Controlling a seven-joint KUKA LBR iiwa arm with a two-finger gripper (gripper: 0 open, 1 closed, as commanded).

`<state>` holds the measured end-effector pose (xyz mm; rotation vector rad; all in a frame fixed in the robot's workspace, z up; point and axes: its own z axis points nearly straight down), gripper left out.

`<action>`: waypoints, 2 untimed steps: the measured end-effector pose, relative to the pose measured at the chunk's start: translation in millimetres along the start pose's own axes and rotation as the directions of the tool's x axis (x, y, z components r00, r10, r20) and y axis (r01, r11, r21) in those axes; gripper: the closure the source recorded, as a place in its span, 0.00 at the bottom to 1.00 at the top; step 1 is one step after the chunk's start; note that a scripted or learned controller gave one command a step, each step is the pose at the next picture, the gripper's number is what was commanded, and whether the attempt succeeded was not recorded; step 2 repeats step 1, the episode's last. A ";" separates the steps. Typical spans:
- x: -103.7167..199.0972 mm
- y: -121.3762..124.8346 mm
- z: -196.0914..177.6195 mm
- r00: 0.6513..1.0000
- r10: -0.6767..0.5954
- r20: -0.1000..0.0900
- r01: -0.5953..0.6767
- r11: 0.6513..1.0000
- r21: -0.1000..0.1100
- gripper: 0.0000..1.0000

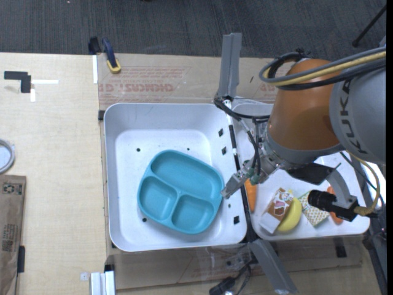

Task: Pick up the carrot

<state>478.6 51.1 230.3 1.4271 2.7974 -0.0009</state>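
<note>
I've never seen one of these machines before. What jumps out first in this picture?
The big grey arm with its orange band reaches in from the right and hangs over the right bin. Its gripper sits low at the divide between the bins, right by the carrot. In the left bin lies a bright blue divided plate, while a banana and small packets rest in the right one.

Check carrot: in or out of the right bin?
In. The carrot lies in the right bin by its left wall, just under the gripper.
</note>
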 end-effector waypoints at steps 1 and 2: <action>-45.1 -34.0 39.7 1.000 -0.017 -0.002 0.017 1.000 0.002 0.00; -45.1 -34.0 39.7 1.000 -0.017 -0.002 0.017 1.000 0.002 0.00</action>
